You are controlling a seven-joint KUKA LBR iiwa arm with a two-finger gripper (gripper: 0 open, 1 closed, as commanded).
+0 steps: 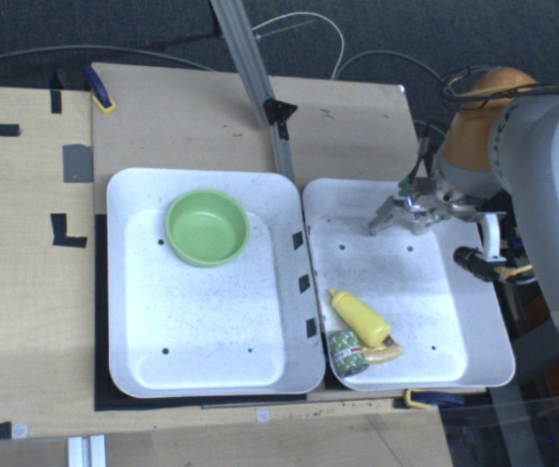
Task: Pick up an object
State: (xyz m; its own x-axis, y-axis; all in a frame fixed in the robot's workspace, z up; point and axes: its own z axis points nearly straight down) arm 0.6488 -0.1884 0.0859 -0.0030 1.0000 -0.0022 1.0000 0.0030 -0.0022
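2 shallow white bins sit side by side on the bench. The left bin (133, 290) holds a green bowl (207, 227), upright, in its 11 o'clock corner area, well apart from everything else.

The right bin (473, 348) holds the small things, gathered toward its 7 o'clock corner. A yellow mustard bottle (361, 318) lies on its side, its narrow tip pointing to 10 o'clock. Just beside it at 7 o'clock lies a green can (347, 354), on its side against the bin's left wall and touching or nearly touching the bottle. A small tan item (386, 354) lies against the bottle's lower end; what it is cannot be told.

The grey arm, with its orange band (473, 129) at the view's 2 o'clock, reaches in from the right. Its gripper (405, 212) hangs over the right bin's 12 o'clock edge, well apart from the bottle and can. The 2 fingers look spread, one finger (382, 219) angling toward 8 o'clock, and nothing lies between them.

A grey pole (250, 56) slants across the top of the bench, and a blue-and-yellow clamp (100, 90) sits at the bench's 11 o'clock corner.
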